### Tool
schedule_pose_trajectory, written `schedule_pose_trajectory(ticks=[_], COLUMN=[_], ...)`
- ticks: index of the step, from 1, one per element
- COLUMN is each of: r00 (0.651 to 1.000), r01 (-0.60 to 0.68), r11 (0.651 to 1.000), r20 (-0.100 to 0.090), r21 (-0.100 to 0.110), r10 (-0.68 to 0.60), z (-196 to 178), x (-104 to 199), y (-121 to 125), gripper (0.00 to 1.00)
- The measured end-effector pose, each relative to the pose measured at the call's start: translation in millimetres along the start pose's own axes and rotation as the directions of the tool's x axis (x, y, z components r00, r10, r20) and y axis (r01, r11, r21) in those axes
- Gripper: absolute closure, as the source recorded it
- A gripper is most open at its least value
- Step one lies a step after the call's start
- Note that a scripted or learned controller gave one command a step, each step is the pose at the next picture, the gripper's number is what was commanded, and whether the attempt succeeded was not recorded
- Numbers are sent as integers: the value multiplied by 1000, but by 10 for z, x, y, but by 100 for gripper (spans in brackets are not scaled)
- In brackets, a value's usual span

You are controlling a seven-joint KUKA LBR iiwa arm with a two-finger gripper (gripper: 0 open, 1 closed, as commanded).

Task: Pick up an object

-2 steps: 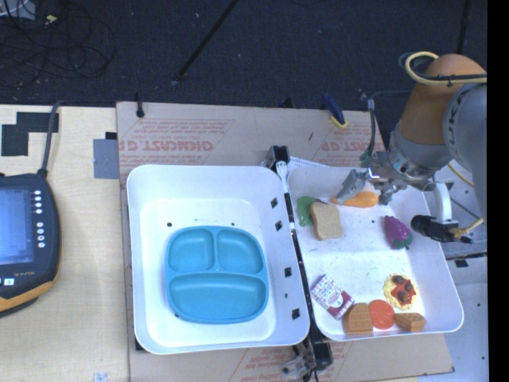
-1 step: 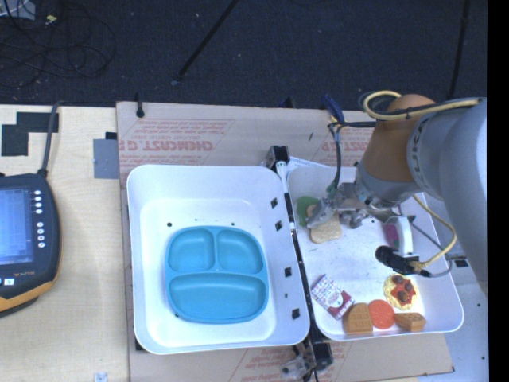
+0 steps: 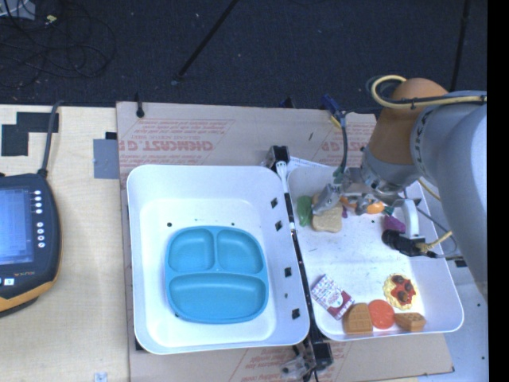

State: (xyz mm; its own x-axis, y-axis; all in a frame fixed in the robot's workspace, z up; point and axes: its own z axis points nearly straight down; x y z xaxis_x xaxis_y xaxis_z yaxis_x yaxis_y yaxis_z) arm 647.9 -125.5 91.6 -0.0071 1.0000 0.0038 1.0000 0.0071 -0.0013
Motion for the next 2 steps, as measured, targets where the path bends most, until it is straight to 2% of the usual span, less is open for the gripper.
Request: schedule_pose_trajectory(ticks=[1,2], r00=[1000,1000], r01=[-6,-4], r11=[1000,1000], r20=[4,-2], r21=[1,2], r10=[6,4], z=[-536,29], x=[-262,-100], y=[-33,-18], gripper=[0,0])
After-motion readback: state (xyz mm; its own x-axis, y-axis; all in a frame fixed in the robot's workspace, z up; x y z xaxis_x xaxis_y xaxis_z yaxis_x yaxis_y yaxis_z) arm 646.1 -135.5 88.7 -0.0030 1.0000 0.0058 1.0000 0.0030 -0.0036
